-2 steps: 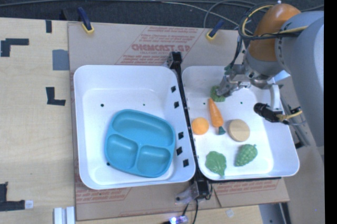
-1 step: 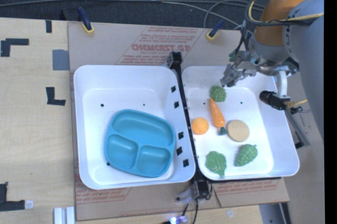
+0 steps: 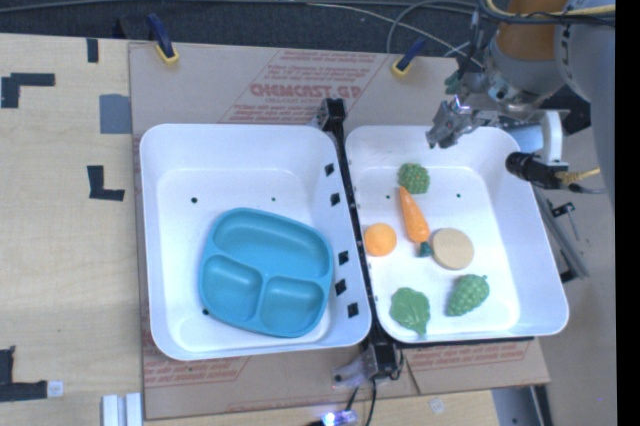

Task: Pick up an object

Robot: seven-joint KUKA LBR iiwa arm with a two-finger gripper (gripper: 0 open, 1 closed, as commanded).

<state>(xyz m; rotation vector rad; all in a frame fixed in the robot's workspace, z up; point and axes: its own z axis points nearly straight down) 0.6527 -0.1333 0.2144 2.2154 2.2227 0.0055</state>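
The right bin point(image 3: 520, 244) holds several toy foods: a small green broccoli point(image 3: 413, 178), an orange carrot point(image 3: 413, 217), an orange ball point(image 3: 379, 240), a tan round disc point(image 3: 452, 248), a green leafy piece point(image 3: 410, 309) and a green bumpy cluster point(image 3: 467, 294). My gripper point(image 3: 447, 132) hangs over the bin's far edge, up and to the right of the broccoli. It is above the objects and nothing shows between its fingers.
The left bin point(image 3: 165, 204) holds a blue divided tray point(image 3: 266, 271). A black divider strip point(image 3: 343, 214) runs between the bins. Cables trail across the dark background behind the bench, and yellow-blue clamps point(image 3: 160, 39) hold the cardboard's far edge.
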